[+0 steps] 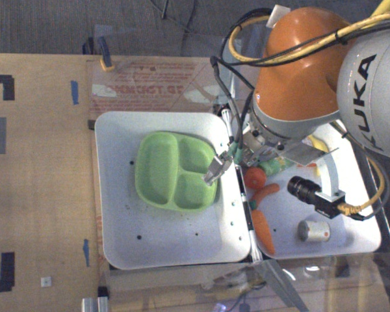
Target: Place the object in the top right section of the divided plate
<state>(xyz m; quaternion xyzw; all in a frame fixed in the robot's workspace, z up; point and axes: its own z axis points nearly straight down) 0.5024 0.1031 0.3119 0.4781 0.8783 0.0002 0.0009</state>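
Camera view: you see gripper (216,171) over right edge of green divided plate (174,171) in left bin (117,194); fingers narrow, nothing visible between them. Right bin (357,236) holds red tomato (254,176), orange carrot (263,230), silver can (313,231). Which one is task object, cannot tell. Plate sections look bare.

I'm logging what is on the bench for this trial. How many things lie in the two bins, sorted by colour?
Green: 2 (divided plate in the left bin; a small green piece beside the arm, partly hidden)
Red or orange: 3 (round red piece, short orange piece, long orange piece)
Silver: 1 (cylinder)
Total: 6, counting those partly hidden.
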